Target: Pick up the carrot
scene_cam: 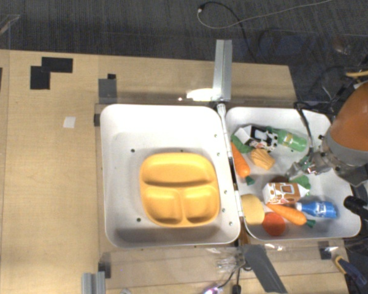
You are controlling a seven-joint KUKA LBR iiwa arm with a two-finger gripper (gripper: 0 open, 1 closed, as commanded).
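Approach step, nothing lifted yet. The gripper (308, 166) hangs low over the right bin (349, 228), near its right wall; whether it is released or clenched I cannot tell, it is too small and dark.

Two carrots lie in that bin: one (240, 160) along the left wall beside the divider, another (287, 214) toward the front, between a small carton (283, 192) and a red tomato (273, 224), touching a blue bottle (316, 210). Which is targeted is unclear.

Next move, as I judge it: travel left, descend, close across a carrot's width. The arm's upper part is cut off at right.
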